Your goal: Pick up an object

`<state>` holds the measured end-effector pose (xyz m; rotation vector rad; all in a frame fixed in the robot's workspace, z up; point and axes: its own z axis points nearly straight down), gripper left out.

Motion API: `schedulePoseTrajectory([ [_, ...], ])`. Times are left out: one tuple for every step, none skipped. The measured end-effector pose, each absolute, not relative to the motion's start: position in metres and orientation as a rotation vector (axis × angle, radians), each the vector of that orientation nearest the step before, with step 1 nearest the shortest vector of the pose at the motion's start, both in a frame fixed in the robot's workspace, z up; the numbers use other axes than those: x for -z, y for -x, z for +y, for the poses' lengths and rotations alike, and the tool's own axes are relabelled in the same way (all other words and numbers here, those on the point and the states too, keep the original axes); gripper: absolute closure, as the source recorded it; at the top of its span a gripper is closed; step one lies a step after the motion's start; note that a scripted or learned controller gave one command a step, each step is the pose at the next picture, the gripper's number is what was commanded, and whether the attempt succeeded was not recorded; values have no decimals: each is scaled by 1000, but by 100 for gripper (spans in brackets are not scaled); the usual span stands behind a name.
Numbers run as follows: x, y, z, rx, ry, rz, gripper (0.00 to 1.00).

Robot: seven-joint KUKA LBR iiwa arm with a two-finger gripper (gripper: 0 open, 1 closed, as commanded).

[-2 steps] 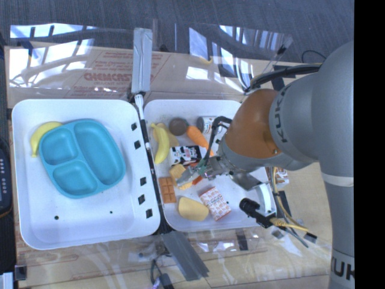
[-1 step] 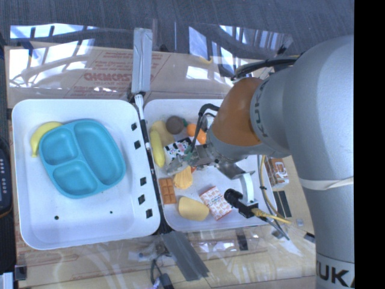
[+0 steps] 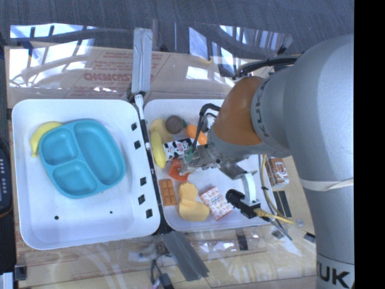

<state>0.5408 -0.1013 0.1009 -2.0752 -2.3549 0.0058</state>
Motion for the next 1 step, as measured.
schedulePoseTrajectory([
  [-101,-541,-101,-6,2075,-2355,0],
])
